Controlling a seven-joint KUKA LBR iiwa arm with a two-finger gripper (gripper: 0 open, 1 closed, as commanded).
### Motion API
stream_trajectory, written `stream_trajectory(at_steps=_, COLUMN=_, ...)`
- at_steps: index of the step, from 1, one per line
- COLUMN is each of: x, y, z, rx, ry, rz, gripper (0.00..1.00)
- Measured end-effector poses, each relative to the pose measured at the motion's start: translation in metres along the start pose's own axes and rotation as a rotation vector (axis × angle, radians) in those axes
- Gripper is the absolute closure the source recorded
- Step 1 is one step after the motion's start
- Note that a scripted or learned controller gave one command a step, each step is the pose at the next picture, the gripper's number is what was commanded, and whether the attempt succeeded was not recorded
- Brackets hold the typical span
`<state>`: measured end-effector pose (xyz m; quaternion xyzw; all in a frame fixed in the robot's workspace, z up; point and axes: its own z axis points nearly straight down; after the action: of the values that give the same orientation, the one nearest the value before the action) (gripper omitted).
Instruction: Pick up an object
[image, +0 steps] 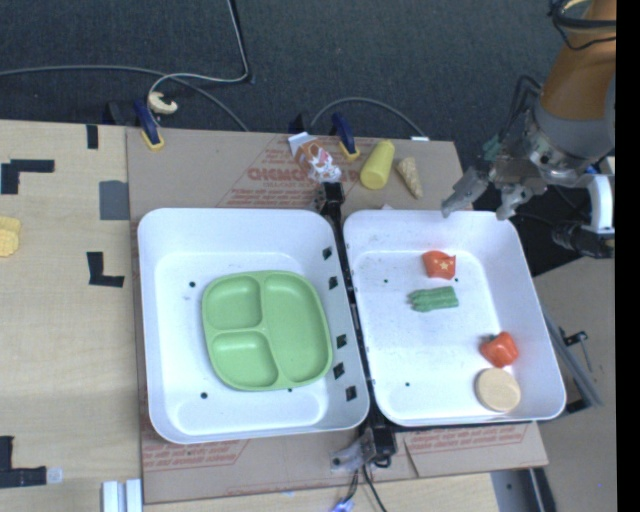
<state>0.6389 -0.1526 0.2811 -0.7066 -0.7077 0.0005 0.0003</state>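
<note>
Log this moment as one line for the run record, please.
pincer open, above right bin's far rim | holding nothing | right bin: two red pieces, green piece, tan disc | left bin: green tray

A green divided plate (266, 329) lies in the left bin (165, 240). Outside the bins, toward twelve o'clock on the cardboard (230, 170), rest a yellow cylinder (377, 165), a tan cone (410, 177) just beside it, and a small wrapped item (316, 158).

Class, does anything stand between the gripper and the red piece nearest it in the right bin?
Nothing visible does. The gripper hangs open above the bin's far rim, and the red piece lies uncovered, apart from the green piece.
</note>
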Motion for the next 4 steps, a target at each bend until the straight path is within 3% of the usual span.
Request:
stream_trajectory(at_steps=1, x=0.006, y=0.028, z=0.083, rx=0.003, ry=0.0, rz=-0.002, gripper=0.0)
stream_trajectory(at_steps=2, x=-0.04, y=0.006, z=0.173, rx=0.003, ry=-0.001, rz=0.001, gripper=0.0)
stream_trajectory(at_steps=3, x=-0.021, y=0.031, z=0.195, rx=-0.003, ry=-0.001, rz=-0.001, gripper=0.0)
stream_trajectory(at_steps=4, x=-0.021, y=0.031, z=0.185, rx=-0.006, ry=-0.003, rz=-0.002, gripper=1.0)
